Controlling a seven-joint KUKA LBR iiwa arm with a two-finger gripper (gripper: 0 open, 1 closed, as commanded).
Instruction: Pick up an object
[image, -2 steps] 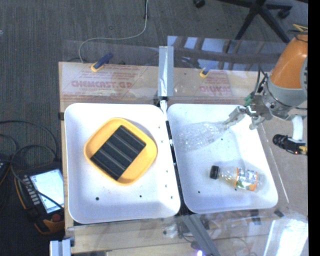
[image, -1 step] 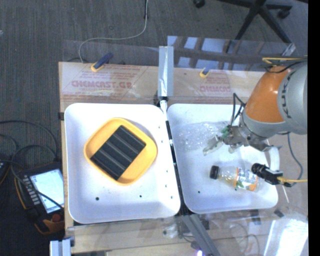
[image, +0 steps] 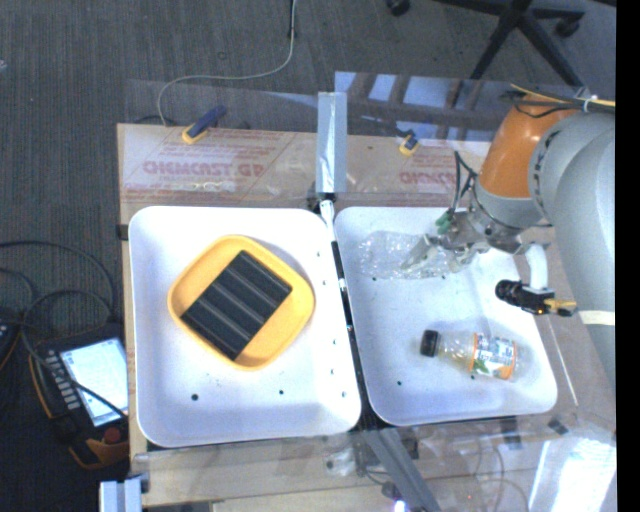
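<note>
Wooden table (image: 240, 170) on dark carpet, two white bins side by side, yellow dish (image: 190, 285) with black grooved block in left bin (image: 150, 400), clear bottle (image: 472, 353) with black cap lying in right bin (image: 390, 395), crumpled clear plastic (image: 400, 252) near its far edge, gripper (image: 450, 235) low beside the plastic, state of jaws impossible to tell.

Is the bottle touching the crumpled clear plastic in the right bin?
Apart. The camera view shows the bottle lying low in the right bin, with bare white floor between it and the crumpled clear plastic farther up.
</note>
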